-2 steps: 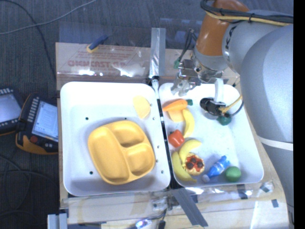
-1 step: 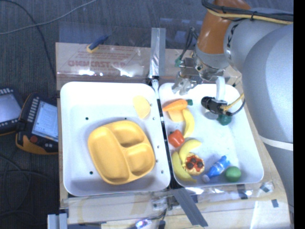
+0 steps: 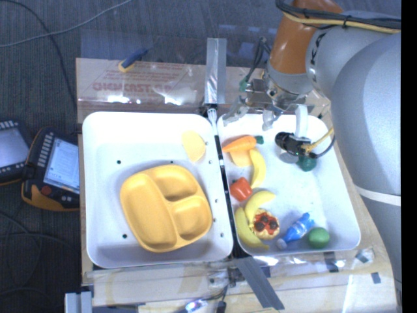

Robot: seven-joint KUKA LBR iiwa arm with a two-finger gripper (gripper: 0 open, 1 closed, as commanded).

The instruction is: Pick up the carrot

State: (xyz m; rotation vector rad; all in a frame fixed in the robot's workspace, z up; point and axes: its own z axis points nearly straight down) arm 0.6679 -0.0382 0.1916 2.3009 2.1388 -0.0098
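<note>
1. The carrot (image 3: 239, 143) lies in the right bin (image 3: 339, 197), near its upper left corner, close against the divider between the two bins, its green tip pointing right.
2. The end effector (image 3: 273, 113) hangs over the back rim of the right bin, just up and right of the carrot and apart from it; whether it is open or closed cannot be told, and nothing is seen in its grasp.
3. Just below the carrot a yellow banana (image 3: 258, 167) curves downward; a small red pepper (image 3: 240, 189) sits beside the divider beneath it.
4. Further forward, a second banana (image 3: 245, 217) curls around a round pizza-like toy (image 3: 265, 223).
5. A blue bottle (image 3: 298, 227) and a green lime (image 3: 318, 237) lie near the bin's front right corner.
6. The left bin (image 3: 104, 149) holds a yellow divided plate (image 3: 166, 206) and a pale yellow piece (image 3: 193, 146) near the divider.
7. A handheld controller (image 3: 55, 169) rests left of the counter (image 3: 88, 70).
</note>
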